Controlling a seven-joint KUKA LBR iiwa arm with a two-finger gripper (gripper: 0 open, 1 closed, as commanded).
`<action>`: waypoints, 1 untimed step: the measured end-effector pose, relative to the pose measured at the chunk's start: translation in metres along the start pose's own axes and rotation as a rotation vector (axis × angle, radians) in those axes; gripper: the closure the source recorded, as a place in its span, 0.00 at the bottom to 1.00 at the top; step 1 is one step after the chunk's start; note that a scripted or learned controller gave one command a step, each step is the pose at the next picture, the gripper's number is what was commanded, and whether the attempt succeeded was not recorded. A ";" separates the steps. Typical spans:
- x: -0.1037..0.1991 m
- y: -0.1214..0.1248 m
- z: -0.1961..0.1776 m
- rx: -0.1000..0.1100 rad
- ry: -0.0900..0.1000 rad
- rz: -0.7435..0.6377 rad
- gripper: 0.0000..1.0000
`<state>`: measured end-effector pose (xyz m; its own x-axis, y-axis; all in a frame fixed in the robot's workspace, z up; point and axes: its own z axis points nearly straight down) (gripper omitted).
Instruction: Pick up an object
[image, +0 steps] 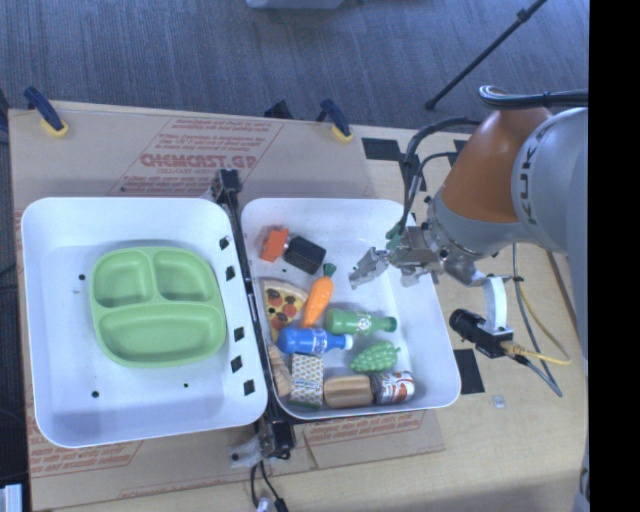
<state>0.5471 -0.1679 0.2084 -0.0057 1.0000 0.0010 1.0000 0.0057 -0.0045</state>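
Observation:
My gripper (388, 270) hangs over the right part of the right bin (432, 330). It is open, with nothing between its fingers. The toys lie to its left and below it. An orange carrot (317, 297) lies just left of it, and a green bottle (358, 322) is right below it. Further down are a blue bottle (313, 342), a green bumpy fruit (374, 356), a wooden block (347, 391) and a small can (397, 386). A pizza slice (283, 300) and an orange-and-black toy (292, 248) sit at the bin's left side.
The left bin (50, 330) holds a green divided plate (157, 302). A black hinge strip (240, 290) runs between the two bins. Cables and a black connector (478, 333) hang beside the arm, right of the right bin.

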 end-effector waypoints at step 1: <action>0.058 0.004 0.114 -0.006 -0.002 -0.177 0.00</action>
<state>0.5506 -0.1093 0.0941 -0.1821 0.9833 -0.0012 0.9833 0.1821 0.0017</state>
